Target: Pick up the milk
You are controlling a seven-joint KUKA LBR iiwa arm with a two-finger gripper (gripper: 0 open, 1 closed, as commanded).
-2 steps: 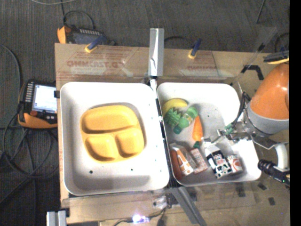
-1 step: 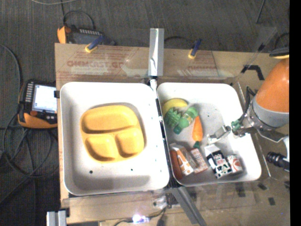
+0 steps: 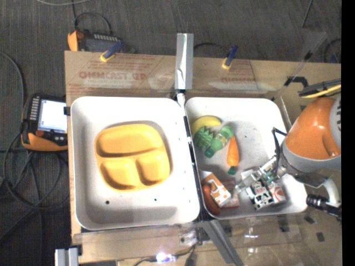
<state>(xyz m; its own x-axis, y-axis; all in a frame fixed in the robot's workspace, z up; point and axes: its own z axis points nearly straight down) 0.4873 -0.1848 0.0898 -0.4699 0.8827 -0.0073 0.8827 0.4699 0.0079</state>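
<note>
Milk carton (image 3: 217, 192) lies tipped, long axis running upper-left to lower-right.

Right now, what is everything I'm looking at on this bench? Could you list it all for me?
Left bin: one, white, left half of the bench.
Divided tray: one, yellow, three compartments, lying in the left bin.
Right bin: one, white, beside the left bin.
Lemon: one, yellow, far left part of the right bin.
Green toy: one, green, touching the lemon's near side.
Carrot: one, orange with green tip, middle of the right bin.
Milk: one carton, orange and white, near left corner of the right bin.
Handheld screen: one, orange-edged, on the floor left of the bench.
Gripper: one, near right part of the right bin.
Arm: one, grey with orange band, at right.
</note>
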